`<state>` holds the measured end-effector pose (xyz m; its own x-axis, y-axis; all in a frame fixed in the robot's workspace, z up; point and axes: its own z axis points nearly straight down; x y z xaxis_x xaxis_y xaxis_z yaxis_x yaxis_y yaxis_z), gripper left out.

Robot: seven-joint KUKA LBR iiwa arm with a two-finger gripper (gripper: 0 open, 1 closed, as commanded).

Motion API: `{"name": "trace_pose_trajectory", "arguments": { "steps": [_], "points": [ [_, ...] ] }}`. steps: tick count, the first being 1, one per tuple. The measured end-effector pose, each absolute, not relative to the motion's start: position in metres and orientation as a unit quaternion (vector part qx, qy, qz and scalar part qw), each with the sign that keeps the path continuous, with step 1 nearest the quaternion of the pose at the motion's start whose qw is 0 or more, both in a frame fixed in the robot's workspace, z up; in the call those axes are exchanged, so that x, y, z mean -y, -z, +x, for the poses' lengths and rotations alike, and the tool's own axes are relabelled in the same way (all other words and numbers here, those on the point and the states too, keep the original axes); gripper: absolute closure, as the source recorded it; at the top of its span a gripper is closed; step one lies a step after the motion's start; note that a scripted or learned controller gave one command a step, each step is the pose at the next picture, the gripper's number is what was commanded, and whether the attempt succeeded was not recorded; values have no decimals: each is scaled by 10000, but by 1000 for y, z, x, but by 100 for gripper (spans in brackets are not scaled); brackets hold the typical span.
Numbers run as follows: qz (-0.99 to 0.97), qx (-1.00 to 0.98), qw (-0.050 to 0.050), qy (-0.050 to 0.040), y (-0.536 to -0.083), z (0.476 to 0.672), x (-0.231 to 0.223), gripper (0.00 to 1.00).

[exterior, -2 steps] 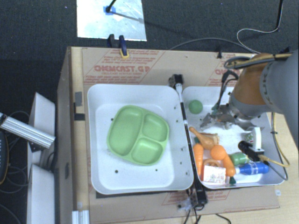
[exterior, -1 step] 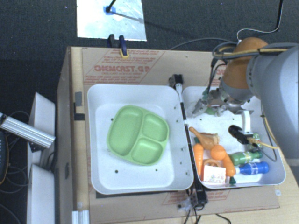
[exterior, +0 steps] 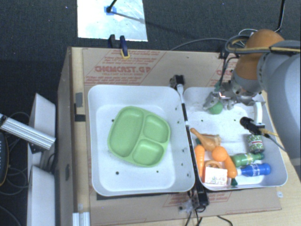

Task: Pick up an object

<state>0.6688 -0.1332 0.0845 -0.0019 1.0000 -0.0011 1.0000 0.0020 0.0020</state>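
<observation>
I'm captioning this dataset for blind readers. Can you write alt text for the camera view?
A grey robot arm reaches in from the right, its gripper low over a small green object at the far end of the right white bin. Toy carrots, small bottles and other items crowd that bin's near end. The left bin holds a green divided plate.

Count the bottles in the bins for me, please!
2. A green bottle and a blue bottle lie side by side near the front right corner of the right bin. Clutter there may hide others.
</observation>
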Motion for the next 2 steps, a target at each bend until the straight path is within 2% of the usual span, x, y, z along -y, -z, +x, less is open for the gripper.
{"name": "trace_pose_trajectory", "arguments": {
  "steps": [1,2],
  "points": [
    [7046,-7096,32,-10,-96,670,133,100],
    [7070,-7072,21,-9,-202,537,142,100]
  ]
}}
